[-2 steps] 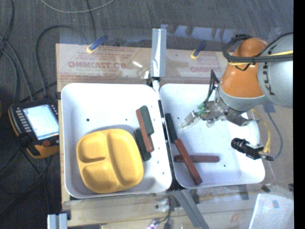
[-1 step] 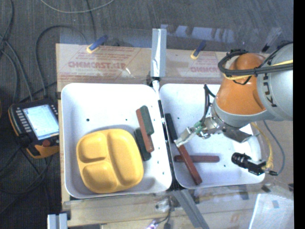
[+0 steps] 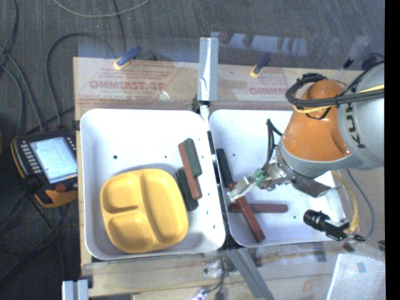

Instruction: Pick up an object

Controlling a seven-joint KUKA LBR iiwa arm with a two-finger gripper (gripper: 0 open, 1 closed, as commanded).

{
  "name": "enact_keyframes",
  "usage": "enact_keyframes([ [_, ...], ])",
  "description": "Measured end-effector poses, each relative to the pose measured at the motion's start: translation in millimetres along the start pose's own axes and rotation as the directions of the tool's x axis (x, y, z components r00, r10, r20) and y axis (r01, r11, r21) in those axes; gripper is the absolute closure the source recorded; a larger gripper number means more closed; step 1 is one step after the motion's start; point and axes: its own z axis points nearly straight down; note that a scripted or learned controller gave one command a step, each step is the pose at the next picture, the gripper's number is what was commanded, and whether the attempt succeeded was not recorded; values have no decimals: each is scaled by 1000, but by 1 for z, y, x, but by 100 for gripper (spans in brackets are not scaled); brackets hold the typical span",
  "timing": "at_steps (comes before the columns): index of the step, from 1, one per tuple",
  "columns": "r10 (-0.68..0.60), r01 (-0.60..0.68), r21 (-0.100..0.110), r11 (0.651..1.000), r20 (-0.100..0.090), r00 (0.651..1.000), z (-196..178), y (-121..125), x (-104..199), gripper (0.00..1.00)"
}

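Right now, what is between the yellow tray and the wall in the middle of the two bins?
In the camera view, two long blocks lie there: a dark green block right beside the yellow tray, and a brown block leaning along it, nearer the middle wall.

light: bright, even, from overhead
shadows: soft and short, beneath the flat reddish-brown bars [image 3: 253, 214] just below the gripper [image 3: 240, 191]
glare: shallow white plastic bins [image 3: 150, 120] near blown out; sheen on the glossy yellow divided tray [image 3: 144, 210] far left of the gripper
focus: soft overall, fine detail smeared
floor: dim beyond the bench
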Motion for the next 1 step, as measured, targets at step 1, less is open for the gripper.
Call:
enact_keyframes([
  [1, 64, -64, -13, 998, 2, 998, 79, -14, -48, 0],
])
